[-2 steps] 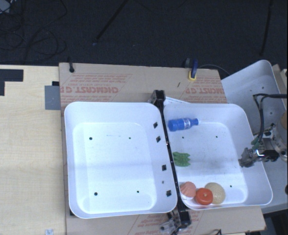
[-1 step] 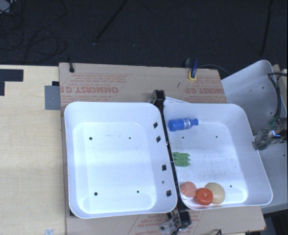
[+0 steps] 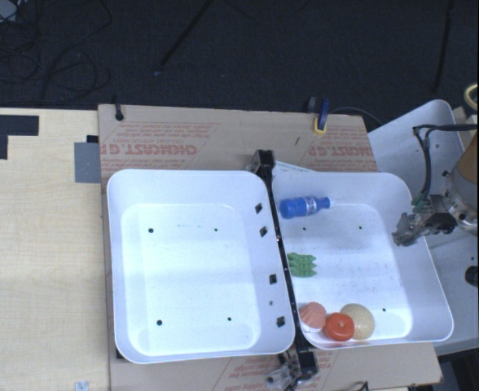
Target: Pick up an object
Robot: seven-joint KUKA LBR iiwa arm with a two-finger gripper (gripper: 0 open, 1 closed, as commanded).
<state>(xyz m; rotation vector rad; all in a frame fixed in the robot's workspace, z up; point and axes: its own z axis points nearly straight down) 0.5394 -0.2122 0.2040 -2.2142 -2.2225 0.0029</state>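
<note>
Candidate objects all lie in the right bin (image 3: 423, 316): blue bottle (image 3: 304, 207) at its far wall, green piece (image 3: 301, 265) beside the divider, three round items (image 3: 337, 322) huddled in its near corner. Jaws (image 3: 408, 229) hover at its right rim, grasping nothing; spread cannot be told.

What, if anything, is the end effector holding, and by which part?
Nothing visibly: the end effector sits over the right bin's right rim, apart from the bottle and other items.
</note>
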